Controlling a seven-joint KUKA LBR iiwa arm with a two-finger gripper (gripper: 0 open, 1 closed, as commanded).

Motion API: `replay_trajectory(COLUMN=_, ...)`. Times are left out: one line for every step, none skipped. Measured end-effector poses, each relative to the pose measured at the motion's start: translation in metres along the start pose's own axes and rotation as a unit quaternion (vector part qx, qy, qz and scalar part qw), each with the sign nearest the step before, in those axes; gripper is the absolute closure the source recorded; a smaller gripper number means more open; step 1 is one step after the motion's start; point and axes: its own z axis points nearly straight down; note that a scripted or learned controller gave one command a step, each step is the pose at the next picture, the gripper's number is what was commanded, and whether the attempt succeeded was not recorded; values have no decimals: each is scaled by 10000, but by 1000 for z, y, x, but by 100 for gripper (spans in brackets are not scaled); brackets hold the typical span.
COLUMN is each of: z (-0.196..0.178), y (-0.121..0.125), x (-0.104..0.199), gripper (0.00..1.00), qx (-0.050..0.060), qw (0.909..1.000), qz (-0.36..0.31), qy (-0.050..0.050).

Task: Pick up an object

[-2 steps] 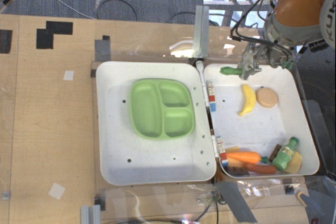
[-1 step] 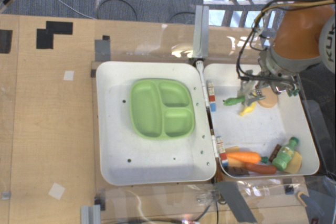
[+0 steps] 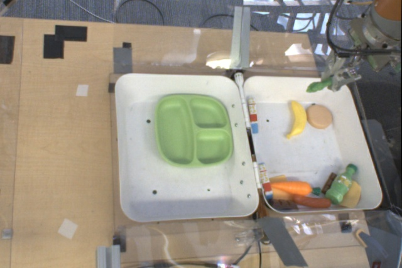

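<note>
My gripper point(image 3: 331, 81) hangs over the back right corner of the right bin point(image 3: 314, 154). It is shut on a small green object point(image 3: 318, 86), which sticks out to the left from between the fingertips. Below it in the bin lie a yellow banana point(image 3: 296, 119) and a round tan disc point(image 3: 320, 117) side by side. Along the bin's front edge lie an orange carrot point(image 3: 292, 187), a red sausage-like piece point(image 3: 312, 202), a green bottle point(image 3: 341, 185) and a yellow block point(image 3: 353, 195).
The left bin point(image 3: 135, 179) holds a green divided plate point(image 3: 193, 130). A raised divider point(image 3: 248, 135) separates the two bins. Metal brackets and cables stand behind the bins near the arm point(image 3: 383, 16).
</note>
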Motion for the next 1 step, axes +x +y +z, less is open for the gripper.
replay_trajectory(z=54, y=28, x=-8, gripper=100, qx=-62, qw=9998, qz=-195, qy=55)
